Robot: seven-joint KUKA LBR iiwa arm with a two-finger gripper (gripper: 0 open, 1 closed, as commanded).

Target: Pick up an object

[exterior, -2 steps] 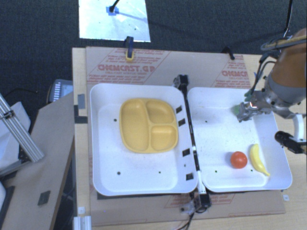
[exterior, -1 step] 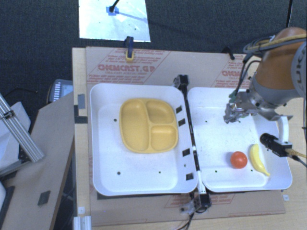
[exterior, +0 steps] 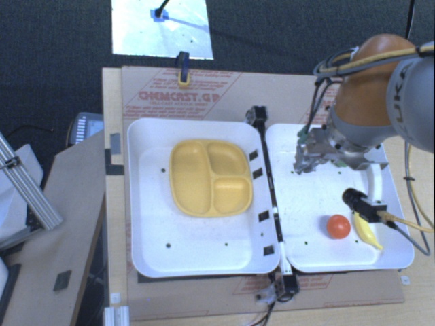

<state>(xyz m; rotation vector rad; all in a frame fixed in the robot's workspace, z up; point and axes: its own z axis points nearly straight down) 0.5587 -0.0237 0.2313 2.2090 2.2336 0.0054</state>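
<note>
- A yellow banana [exterior: 367, 232] lies at the right bin's [exterior: 319, 260] near edge, just beside an orange ball [exterior: 338, 226].
- A yellow divided plate [exterior: 209, 177] sits in the left bin [exterior: 149, 250].
- The jaws [exterior: 306, 163] hang above the right bin's far left part, well apart from both fruits; how wide they stand I cannot tell.

yellow tray [exterior: 209, 178], orange ball [exterior: 338, 227], yellow banana [exterior: 366, 232], white bins [exterior: 146, 202]

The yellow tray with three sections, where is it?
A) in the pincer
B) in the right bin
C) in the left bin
C: the yellow tray lies flat in the left bin, while the tomato and banana sit in the right bin.
</note>
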